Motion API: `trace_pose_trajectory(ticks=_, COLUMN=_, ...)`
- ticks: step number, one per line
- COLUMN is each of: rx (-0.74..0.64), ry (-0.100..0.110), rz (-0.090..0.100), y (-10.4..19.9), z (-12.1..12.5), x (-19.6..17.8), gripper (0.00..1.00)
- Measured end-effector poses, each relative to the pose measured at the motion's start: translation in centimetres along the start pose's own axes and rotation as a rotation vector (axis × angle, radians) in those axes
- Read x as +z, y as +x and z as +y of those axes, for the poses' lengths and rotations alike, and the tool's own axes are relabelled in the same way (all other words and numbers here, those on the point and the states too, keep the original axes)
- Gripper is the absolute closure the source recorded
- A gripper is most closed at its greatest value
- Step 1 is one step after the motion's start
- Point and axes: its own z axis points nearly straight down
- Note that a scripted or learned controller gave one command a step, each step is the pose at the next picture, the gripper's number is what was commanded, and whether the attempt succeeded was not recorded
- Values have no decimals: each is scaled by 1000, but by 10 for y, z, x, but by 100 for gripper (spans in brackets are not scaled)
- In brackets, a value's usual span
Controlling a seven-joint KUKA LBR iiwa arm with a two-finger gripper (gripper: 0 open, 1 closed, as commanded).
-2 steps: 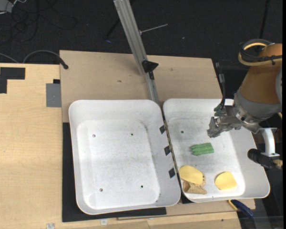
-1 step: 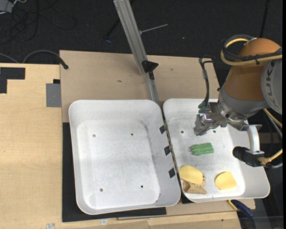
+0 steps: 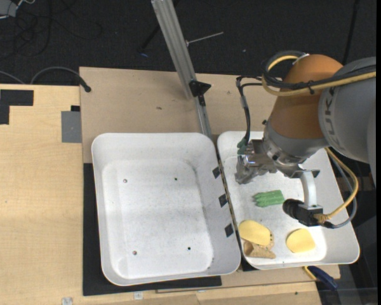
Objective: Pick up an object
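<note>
From my seat, the wide shallow white plastic bin on the left has nothing lifted into it. In the smaller white bin on the right, the ridged green block and two yellow lumps lie unpicked. The grey arm's jaws hang over that bin's left edge; their opening I cannot tell.

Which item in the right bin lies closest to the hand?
The green piece, just below the hand; the two yellow pieces lie further toward the bin's front edge.

Left bin floor open, right bin crowded by arm
</note>
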Motion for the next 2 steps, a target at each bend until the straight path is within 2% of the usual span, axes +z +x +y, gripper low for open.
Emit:
trace_pose_trajectory(ticks=1, rx=-1, ry=-2, rz=0, y=52, z=9, x=-8, gripper=100)
trace_pose_trajectory(ticks=2, rx=0, ry=1, rz=-1, y=101, z=6, x=1, gripper=100)
